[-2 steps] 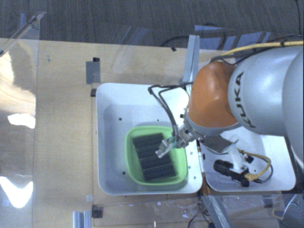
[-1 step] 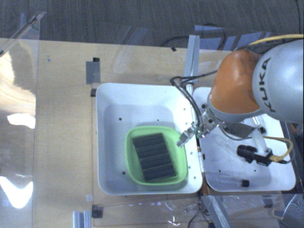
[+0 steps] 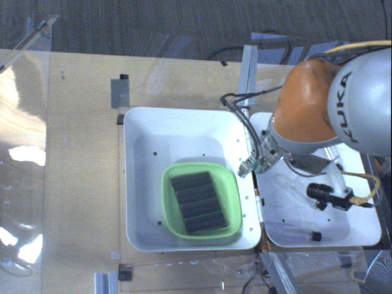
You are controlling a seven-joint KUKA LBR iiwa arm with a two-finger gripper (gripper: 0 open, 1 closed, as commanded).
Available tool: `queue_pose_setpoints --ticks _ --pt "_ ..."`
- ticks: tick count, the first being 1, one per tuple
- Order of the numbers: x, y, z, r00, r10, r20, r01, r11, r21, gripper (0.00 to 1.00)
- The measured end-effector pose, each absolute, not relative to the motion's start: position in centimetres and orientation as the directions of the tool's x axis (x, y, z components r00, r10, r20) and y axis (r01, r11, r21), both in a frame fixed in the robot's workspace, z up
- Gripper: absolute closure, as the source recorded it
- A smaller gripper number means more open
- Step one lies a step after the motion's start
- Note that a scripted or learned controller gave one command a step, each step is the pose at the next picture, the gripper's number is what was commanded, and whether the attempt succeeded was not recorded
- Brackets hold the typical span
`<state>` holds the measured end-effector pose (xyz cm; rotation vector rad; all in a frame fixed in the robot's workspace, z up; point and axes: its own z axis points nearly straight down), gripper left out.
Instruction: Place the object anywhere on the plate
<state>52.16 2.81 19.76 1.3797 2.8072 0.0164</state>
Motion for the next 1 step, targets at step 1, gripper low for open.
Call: queue_pose_setpoints --ticks 1 --pt "48.84 8.79 22.34 -0.687 0.727 -0.004 0.727 0.687 0.007 1.00"
